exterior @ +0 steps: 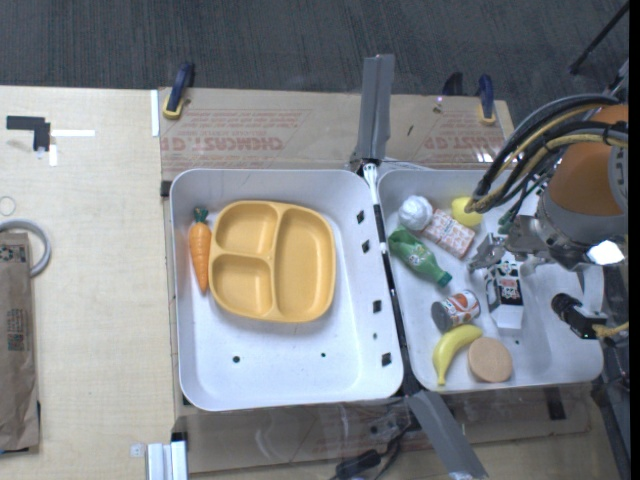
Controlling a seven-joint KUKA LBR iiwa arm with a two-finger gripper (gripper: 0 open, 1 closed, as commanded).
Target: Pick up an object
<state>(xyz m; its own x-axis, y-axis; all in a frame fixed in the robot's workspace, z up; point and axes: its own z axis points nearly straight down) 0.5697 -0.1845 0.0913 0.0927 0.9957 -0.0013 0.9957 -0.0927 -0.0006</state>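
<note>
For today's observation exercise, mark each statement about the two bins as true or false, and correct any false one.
1. The carrot lies in the left bin, beside the yellow divided plate. True.
2. The banana rests on the plate. False: it lies in the right bin, near the front.
3. The green bottle is in the right bin. True.
4. The plate holds food. False: its compartments are bare.
5. The claw is over the left bin. False: it is over the right bin.
</note>
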